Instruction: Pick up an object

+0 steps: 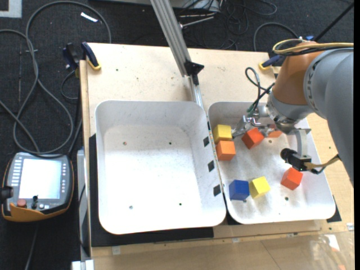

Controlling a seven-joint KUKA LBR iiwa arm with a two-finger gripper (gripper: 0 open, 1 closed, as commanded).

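I am hovering my gripper (256,129) over the red-orange block (252,138) in the right bin (323,198); grip state unclear, nothing visibly lifted yet.

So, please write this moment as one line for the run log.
arm: over right bin | gripper: at red-orange block, grasp unclear | nearby: yellow block, orange block | left bin: untouched

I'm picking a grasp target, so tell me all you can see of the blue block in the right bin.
The blue block is a small cube with a matte, solid blue surface, lying flat on the floor of the right bin near its front left corner. A yellow block sits close on its right; whether they touch is unclear. The gripper is farther back, away from it.
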